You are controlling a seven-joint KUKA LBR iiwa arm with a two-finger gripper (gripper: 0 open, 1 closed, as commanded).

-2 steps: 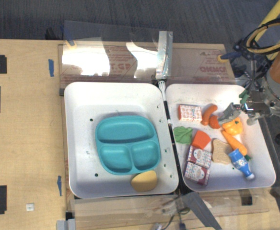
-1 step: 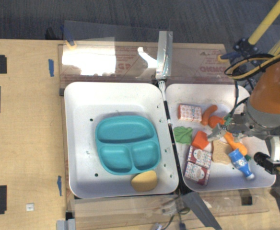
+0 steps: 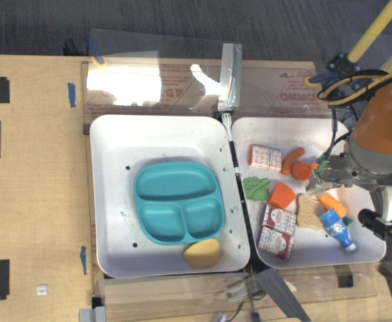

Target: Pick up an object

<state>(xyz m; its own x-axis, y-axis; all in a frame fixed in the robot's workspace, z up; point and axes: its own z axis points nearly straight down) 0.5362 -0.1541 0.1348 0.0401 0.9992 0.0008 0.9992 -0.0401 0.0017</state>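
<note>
- Inspecting the right bin (image 3: pixel 276 127): the gripper (image 3: pixel 323 178) sits low over the crowded middle of it, reaching in from the right edge; whether it is open or closed cannot be told, as the wrist body hides that part.
- No object is seen held. Candidate objects lie packed around the gripper: an orange carrot-like piece (image 3: pixel 295 160) toward the far side, an orange block (image 3: pixel 282 196), a beige slice (image 3: pixel 309 214), a blue-and-white bottle (image 3: pixel 336 229) toward the near right corner, a green leaf (image 3: pixel 255 188) by the left wall, and small printed cartons (image 3: pixel 278 231) at the near edge.
- Risk, judged: items touch or overlap, so a closing grasp could catch two at once or pinch an edge and slip.
- Risk, judged: the bottle is rounded and lies on its side; it may roll away under contact.
- Risk, judged: a descent could push neighbours against the bin wall rather than seat on one.
- Left bin (image 3: pixel 109 180) holds a teal divided tray (image 3: pixel 176 200) and a yellow lump (image 3: pixel 202 253) at its near edge, well apart from the gripper.
</note>
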